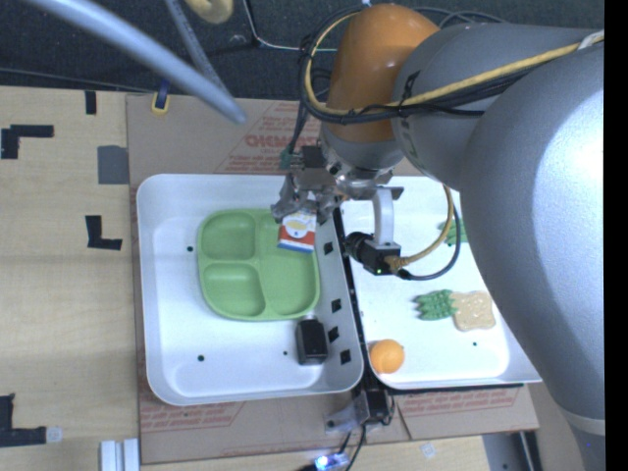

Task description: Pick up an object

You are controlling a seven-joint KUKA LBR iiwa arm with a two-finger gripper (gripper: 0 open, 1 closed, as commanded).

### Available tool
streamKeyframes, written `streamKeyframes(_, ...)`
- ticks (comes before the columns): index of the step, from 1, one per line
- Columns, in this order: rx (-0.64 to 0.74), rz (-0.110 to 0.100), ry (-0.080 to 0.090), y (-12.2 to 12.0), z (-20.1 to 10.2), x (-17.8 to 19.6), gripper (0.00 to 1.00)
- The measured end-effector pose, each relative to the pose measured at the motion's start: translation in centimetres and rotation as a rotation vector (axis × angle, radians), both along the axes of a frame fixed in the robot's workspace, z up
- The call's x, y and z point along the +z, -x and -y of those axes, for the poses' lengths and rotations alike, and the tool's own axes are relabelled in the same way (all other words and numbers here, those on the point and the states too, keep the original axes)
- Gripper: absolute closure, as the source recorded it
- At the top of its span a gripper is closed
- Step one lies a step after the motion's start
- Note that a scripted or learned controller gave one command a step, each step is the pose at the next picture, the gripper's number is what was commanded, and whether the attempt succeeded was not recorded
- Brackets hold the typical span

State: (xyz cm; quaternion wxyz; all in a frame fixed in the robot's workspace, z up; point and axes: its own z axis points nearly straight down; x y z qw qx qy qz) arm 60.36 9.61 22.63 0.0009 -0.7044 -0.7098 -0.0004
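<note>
My gripper (302, 207) hangs over the right part of the left bin (167, 263), pointing down. A small white packet with orange and blue print (296, 234) sits with its top edge between the fingertips, and the gripper is shut on it. The packet hangs over the top right corner of a green divided plate (245, 268) that lies in the left bin. A black block (311, 341) rests near that bin's front right corner.
The right bin (491, 361) holds an orange ball (387, 355) at the front left, a green toy (433, 304) and a beige toast-shaped piece (474, 311). The bins' shared wall (339, 292) runs just right of the gripper. The arm covers the upper right.
</note>
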Motion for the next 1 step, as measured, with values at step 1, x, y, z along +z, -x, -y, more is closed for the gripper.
streamKeyframes(1,-0.005,-0.001,0.002,0.01,0.39,-0.06,0.0)
